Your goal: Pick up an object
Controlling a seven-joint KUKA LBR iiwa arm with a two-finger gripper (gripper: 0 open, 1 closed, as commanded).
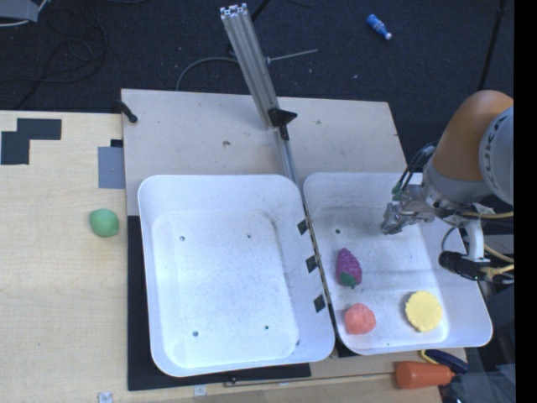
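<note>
Your gripper (pixel 394 222) hung over the upper middle of the right bin (pixel 470 336), its dark fingertips pointing down toward the bare white floor, with nothing visibly caught between them; whether those fingers were parted or closed you could not tell from this slanted view, since they blurred into one small dark shape. The purple grape-like object (pixel 349 268) lay below and to the left of the gripper, near the bin's left wall and apart from the tool. Further down sat the pink round object (pixel 360 318), and to its right the yellow round object (pixel 424 310), both well apart from the gripper, toward the bin's near edge. The left bin (pixel 159 225) lay just beside. A green ball (pixel 104 222) rested on the wooden bench (pixel 50 292) outside the bins. The arm's grey body and orange band (pixel 470 137) were cut off at the right, and cabling hid part of the wrist.
</note>
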